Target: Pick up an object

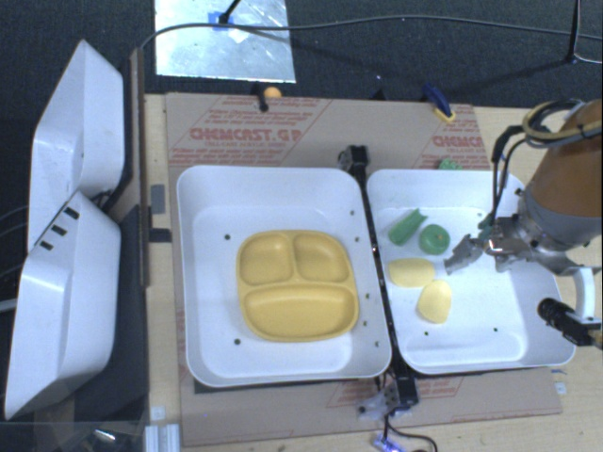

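Over the right white plastic bin [509, 347], the two-finger gripper [464, 255] hung in the approach step, nothing held; whether its jaws stood apart could not be told. Just left and below lay the pale yellow oval piece [412, 272], the likeliest target. Next move, by judgement: centre over it, then descend.

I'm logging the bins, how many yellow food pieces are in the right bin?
2. One yellow piece lies left of centre in the right bin; the other yellow piece sits just below-right of it, seemingly touching. None appears hidden.
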`<state>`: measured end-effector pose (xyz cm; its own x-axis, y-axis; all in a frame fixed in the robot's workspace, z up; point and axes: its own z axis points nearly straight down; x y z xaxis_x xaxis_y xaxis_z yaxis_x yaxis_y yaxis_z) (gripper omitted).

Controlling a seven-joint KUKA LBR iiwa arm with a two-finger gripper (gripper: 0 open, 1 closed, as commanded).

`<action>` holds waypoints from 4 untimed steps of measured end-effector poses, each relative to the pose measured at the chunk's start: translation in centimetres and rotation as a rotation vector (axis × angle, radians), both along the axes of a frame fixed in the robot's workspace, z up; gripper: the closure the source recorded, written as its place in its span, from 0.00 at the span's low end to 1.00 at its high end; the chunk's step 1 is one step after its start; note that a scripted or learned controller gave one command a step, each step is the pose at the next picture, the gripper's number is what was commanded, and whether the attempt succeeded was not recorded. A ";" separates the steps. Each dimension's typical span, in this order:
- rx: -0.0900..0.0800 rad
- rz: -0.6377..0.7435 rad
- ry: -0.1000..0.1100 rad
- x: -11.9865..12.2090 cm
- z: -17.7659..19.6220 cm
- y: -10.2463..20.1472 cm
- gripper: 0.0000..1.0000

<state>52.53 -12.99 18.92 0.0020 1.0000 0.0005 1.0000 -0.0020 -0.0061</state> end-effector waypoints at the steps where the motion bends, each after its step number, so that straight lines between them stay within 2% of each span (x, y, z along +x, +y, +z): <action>1: 0.001 0.000 0.001 -0.7 -9.4 -1.7 0.00; 2: -0.001 0.002 -0.007 -0.3 -8.5 -1.5 0.00; 3: -0.001 0.004 -0.008 3.8 -8.7 -0.6 0.00; 4: -0.001 0.005 -0.012 7.5 -3.8 1.9 0.00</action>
